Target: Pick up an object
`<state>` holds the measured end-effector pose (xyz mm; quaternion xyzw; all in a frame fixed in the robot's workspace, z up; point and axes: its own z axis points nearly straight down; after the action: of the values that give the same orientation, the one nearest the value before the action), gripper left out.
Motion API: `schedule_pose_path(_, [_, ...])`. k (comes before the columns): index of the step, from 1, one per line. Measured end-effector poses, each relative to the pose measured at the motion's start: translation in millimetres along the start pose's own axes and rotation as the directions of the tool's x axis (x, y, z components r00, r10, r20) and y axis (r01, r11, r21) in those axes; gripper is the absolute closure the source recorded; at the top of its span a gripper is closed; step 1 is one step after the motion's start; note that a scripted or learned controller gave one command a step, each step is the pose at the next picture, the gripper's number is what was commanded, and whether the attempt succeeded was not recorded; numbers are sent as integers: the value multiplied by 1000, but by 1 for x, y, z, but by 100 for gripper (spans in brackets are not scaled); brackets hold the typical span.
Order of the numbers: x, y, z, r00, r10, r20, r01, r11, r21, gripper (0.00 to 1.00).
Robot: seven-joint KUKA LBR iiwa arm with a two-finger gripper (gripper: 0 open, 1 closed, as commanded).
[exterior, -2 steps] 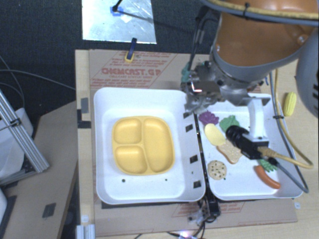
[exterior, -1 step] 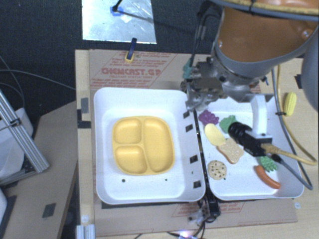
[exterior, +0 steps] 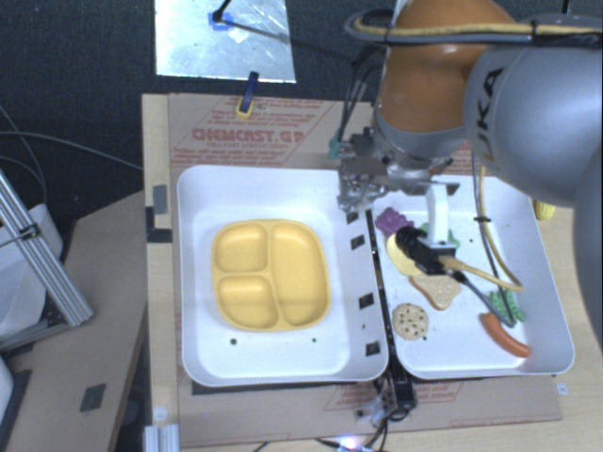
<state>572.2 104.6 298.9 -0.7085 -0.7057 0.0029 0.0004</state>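
I see foil sheet point(exterior: 224, 24) at upper left of frame, cardboard point(exterior: 247, 132) under bins, aluminium rail point(exterior: 33, 257) at left edge, cables point(exterior: 57, 144) trailing upper left.

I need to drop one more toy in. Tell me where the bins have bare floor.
Left white bin: bare strips border the yellow divided plate all round, widest along the far wall. Right white bin: bare near the front wall, below the round cookie and orange carrot. Its centre is crowded, under the gripper, around the purple grapes.
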Motion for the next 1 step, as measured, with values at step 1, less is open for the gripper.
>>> schedule_pose_path(1, [5,-36,-9,1000,-8,-5,8,1000,-3,100])
